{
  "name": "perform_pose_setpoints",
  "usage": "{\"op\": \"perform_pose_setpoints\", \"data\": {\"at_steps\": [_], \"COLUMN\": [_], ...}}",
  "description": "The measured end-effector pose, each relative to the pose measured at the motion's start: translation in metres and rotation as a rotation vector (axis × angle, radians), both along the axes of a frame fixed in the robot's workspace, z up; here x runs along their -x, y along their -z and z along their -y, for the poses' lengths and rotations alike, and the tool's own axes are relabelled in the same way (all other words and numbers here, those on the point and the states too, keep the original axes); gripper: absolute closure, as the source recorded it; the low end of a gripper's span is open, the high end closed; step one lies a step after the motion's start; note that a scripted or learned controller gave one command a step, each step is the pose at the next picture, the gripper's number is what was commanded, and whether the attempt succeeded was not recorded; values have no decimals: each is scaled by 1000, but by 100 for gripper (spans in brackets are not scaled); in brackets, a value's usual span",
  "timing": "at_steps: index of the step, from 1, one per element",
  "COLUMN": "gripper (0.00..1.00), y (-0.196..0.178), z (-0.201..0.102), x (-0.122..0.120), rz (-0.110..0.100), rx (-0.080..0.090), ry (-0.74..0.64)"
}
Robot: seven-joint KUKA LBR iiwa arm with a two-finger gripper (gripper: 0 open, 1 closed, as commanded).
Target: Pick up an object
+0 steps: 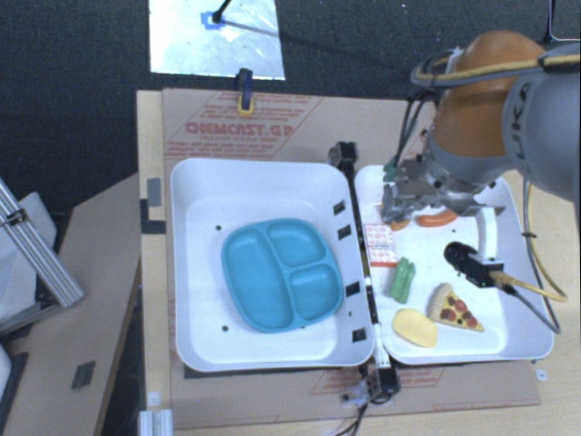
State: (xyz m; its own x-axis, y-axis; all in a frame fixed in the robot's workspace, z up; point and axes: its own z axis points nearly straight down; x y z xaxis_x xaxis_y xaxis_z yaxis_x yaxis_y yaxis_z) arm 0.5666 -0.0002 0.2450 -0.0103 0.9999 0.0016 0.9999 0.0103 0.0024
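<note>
Right bin (536, 334): gripper (399, 209), finger state not discernible, low over the far-left corner beside an orange sausage (438, 216); nearer lie green piece (401, 280), pizza slice (454, 309), yellow piece (415, 327); left bin (195, 243): blue divided tray (281, 273).

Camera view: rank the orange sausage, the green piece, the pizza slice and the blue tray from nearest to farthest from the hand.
1. Orange sausage: right beside the hand, at the far end of the right bin.
2. Green piece: mid-bin, nearer the camera.
3. Pizza slice: near end of the right bin, and blue tray: in the left bin. Too close to call.
</note>
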Motion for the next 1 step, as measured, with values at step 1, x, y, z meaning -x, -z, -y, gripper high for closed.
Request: {"op": "perform_pose_setpoints", "data": {"at_steps": [1], "gripper": [100], "y": [12], "z": [-50], "x": [-15], "rz": [-1], "rx": [0], "ry": [1]}}
